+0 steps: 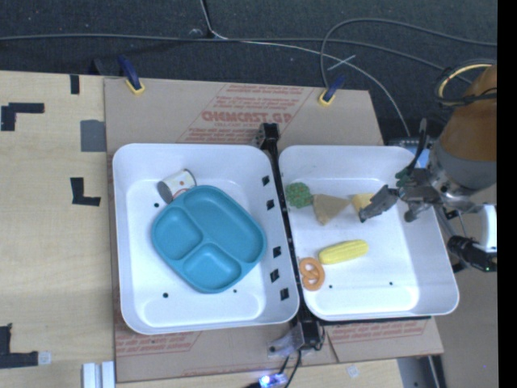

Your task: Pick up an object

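Yellow corn cob [343, 252] lies just down-left of the hand [386, 203] — long axis nearly left-right — finger state impossible to tell.

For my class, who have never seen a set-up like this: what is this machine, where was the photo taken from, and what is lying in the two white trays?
This is a single photo from a camera fixed above a workbench, looking down at a slant. The grey and orange shape at the right is a robot arm. At its end is a pincer, a two-finger grabber, which hangs over the right tray. Its job is to pick something up.

The left tray holds a blue divided plate and a small cup lying on its side just beyond it.

The right tray holds toy food: a green piece, a tan wedge, a yellow piece partly behind the pincer, a corn cob and a pretzel.

From this angle I cannot tell whether the pincer grips anything.
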{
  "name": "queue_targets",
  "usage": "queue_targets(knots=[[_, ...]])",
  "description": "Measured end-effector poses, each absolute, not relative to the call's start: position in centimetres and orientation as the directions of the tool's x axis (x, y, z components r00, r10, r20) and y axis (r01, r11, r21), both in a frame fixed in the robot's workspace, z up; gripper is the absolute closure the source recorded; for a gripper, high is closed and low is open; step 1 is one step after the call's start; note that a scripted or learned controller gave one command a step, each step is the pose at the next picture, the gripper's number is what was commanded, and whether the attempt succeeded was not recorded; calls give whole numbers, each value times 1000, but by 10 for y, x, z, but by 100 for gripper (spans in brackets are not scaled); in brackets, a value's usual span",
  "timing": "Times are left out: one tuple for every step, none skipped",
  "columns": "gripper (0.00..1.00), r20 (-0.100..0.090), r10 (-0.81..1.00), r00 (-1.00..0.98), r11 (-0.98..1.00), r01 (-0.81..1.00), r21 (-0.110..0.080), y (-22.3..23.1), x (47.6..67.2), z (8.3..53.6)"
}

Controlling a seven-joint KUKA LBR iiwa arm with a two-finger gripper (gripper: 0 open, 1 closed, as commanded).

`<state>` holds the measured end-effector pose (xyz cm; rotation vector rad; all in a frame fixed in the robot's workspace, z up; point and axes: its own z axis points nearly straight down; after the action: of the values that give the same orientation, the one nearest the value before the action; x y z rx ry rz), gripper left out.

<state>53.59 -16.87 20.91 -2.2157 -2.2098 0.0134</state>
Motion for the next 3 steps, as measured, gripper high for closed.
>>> queue_targets(knots=[[0,0,1000,-1,1,1000,-2,-168,539,216],[0,0,1000,-2,2,1000,-5,-165,540,173],[0,0,1000,-1,1,1000,-6,-163,539,129]])
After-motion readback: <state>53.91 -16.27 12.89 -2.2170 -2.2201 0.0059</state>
